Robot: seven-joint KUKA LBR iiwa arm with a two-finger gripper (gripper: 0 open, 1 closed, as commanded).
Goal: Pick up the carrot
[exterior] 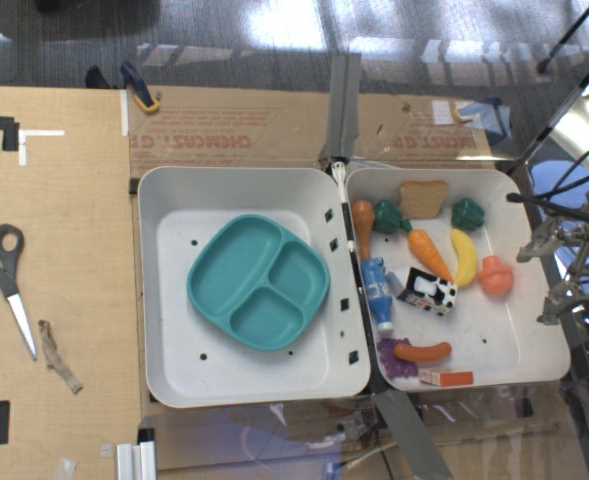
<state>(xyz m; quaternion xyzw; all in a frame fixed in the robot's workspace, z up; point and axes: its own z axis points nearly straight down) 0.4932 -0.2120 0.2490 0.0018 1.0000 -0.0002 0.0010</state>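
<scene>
Two white bins sit side by side on a sheet of brown cardboard laid over a pale wooden bench. The left bin holds a teal divided plate. In the right bin, the carrot lies on a slant near the middle, between a green vegetable and a banana, just above a black-and-white cow box. A blue bottle lies along that bin's left wall, and a sausage lies near its front. Scissors rest on the bench at far left. Grey carpet with patches of light runs behind the bench. Metal parts at the right edge may be the gripper; whether it is wide or narrow cannot be told.
</scene>
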